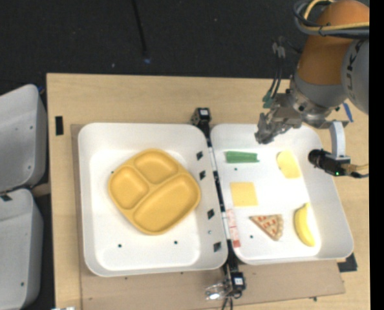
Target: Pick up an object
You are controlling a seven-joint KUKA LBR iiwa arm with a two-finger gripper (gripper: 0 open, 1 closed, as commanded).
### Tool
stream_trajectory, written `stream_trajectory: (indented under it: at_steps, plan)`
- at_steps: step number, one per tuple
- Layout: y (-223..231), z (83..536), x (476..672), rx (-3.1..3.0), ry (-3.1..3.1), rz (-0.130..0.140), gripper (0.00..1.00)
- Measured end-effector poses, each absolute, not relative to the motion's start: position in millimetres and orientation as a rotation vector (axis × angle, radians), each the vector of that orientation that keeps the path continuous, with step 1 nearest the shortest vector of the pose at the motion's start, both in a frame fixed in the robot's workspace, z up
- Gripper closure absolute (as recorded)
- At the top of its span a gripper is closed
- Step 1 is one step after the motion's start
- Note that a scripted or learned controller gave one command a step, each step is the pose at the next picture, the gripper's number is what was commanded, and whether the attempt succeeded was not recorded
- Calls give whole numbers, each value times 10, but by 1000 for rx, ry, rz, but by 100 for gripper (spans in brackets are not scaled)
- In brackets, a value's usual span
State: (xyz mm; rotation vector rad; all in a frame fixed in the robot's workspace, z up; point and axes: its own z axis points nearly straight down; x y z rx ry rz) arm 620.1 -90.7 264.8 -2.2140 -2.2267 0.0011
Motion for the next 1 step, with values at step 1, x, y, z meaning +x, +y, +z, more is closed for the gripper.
stream_trajectory:
  at_steps: [1]
  plan:
    - [-382,2496,6209,-2214,-2228,0,100]
